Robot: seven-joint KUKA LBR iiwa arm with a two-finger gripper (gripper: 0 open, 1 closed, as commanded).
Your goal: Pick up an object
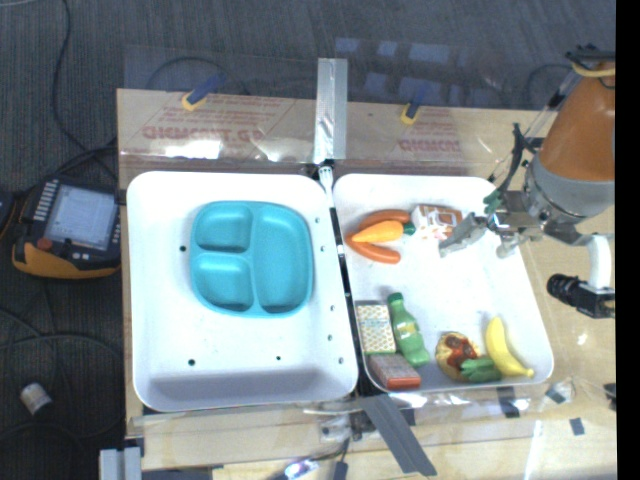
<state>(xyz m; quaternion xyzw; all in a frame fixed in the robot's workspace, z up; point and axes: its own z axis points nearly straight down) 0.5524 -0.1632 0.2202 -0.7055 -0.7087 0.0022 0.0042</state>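
Two white bins with contents.
A blue tray [250,258] is held in the left bin [160,368]; carrot [378,232], bottle [405,330] and banana [505,348] in the right bin [520,278]; the gripper [482,234] is spread wide, empty.

A carrot [378,232] and a red sausage [374,251] are lying side by side at ten o'clock in the right bin [520,288], a small white-and-red packet [432,220] just beside them. A green bottle [406,329], a yellow banana [505,347] and a few other small items are crowding along the six o'clock edge.
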